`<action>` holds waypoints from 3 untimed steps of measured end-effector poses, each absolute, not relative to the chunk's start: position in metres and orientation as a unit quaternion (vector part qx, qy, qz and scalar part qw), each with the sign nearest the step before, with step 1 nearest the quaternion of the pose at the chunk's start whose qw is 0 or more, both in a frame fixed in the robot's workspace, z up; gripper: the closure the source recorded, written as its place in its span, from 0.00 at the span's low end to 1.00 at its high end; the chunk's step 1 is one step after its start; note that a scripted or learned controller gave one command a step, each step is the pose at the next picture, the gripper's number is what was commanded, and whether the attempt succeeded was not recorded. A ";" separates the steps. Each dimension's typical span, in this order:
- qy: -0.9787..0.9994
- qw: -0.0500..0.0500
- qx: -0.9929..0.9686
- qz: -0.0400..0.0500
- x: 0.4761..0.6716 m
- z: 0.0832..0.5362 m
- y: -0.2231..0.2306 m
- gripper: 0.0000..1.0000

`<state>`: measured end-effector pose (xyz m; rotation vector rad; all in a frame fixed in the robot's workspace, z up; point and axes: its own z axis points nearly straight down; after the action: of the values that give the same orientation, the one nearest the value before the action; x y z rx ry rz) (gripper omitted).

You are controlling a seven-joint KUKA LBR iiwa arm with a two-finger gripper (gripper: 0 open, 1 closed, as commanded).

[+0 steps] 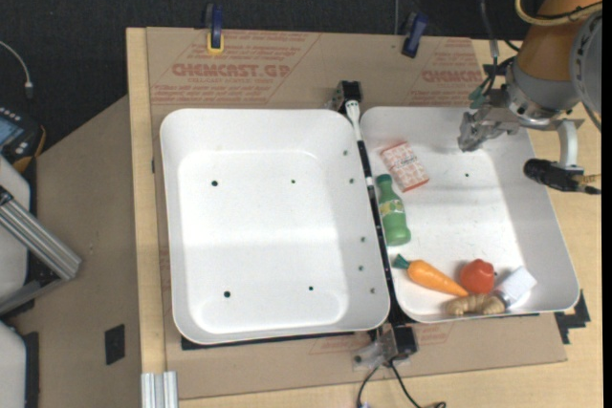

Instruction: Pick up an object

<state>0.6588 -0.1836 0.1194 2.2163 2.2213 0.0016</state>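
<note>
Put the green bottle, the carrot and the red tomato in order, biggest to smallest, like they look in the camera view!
1. Green bottle, the longest.
2. Carrot, shorter and thinner than the bottle.
3. Red tomato, the smallest, though rounder than the carrot.
All three lie in the right bin, so distance hardly matters.

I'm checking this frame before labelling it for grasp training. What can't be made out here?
- Gripper, camera view: too small and seen from above over the right bin; its finger state cannot be read.
- Red-and-white packet: print too small to read.
- Brown item by the tomato: too small to identify.
- White piece at the bin's near corner: identity unclear.
- Arm: cut off by the right edge.
</note>
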 end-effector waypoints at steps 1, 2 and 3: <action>0.708 0.006 0.706 0.004 0.670 0.223 -0.167 1.00; 0.706 0.006 0.708 0.002 0.633 0.321 -0.194 1.00; 0.707 0.003 0.707 0.001 0.634 0.324 -0.192 1.00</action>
<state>0.6342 -0.1921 0.3242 2.2161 2.2170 0.0022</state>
